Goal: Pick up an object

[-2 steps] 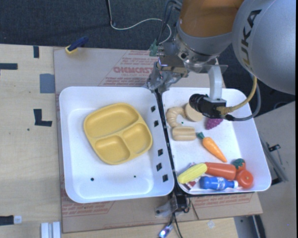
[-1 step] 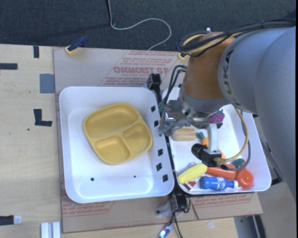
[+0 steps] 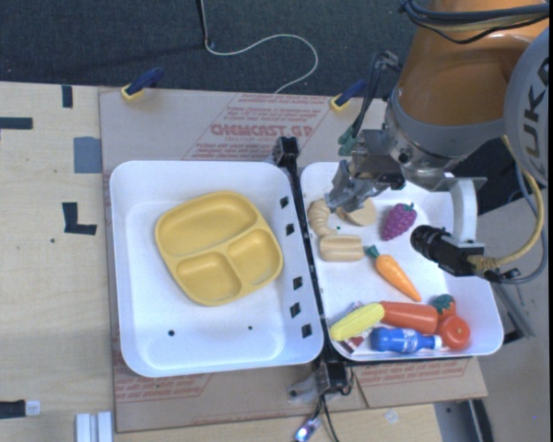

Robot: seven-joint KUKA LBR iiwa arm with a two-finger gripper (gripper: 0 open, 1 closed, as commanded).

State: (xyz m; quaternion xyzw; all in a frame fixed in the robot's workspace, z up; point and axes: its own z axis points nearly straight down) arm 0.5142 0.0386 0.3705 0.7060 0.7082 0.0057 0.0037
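My gripper [image 3: 343,199] hangs low over the far left part of the right bin [image 3: 484,293], its dark fingers pointing down at a pale tan food piece [image 3: 359,215]. A curved beige piece [image 3: 320,215] and a beige bread stick [image 3: 340,247] lie just left and in front of the fingertips. Further right is a purple grape bunch [image 3: 399,219]. An orange carrot [image 3: 394,274], a yellow corn cob [image 3: 357,320], a red-orange pepper [image 3: 411,316], a red tomato [image 3: 454,331] and a blue bottle [image 3: 398,341] lie toward the bin's front. I see nothing lifted between the fingers.
The left bin [image 3: 138,339] holds a yellow three-compartment plate [image 3: 218,245]. A black divider [image 3: 300,247] runs between the bins. A black cylinder on the arm [image 3: 441,247] juts over the right bin. A white cable [image 3: 258,49] trails behind the bench.
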